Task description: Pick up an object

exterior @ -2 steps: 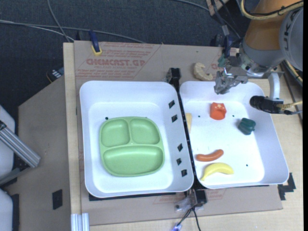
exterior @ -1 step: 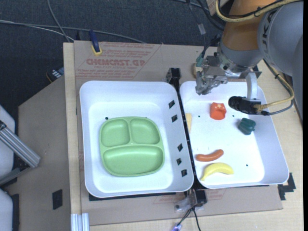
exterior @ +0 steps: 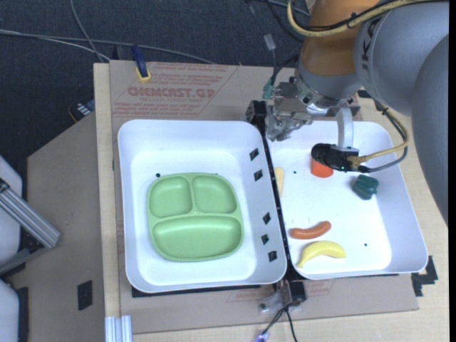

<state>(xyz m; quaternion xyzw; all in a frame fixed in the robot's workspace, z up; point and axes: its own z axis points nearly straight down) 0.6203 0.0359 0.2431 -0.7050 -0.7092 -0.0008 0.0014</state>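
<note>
My gripper point(exterior: 283, 125) hangs over the far left corner of the right bin point(exterior: 399, 212), close to the divider between the bins. Nothing shows between its tips. In that bin lie an orange-red piece point(exterior: 320, 168) just right of the gripper, a dark teal piece point(exterior: 366, 186) farther right, a red-orange sausage point(exterior: 311, 229) and a yellow banana point(exterior: 321, 251) near the front. A pale yellow piece point(exterior: 279, 179) rests against the bin's left wall, below the gripper.
The left bin point(exterior: 135, 155) holds a green divided plate point(exterior: 194, 215). Both bins sit on a cardboard sheet point(exterior: 178, 87). The grey arm with its orange band point(exterior: 349, 9) reaches in from the upper right, over the right bin's far side.
</note>
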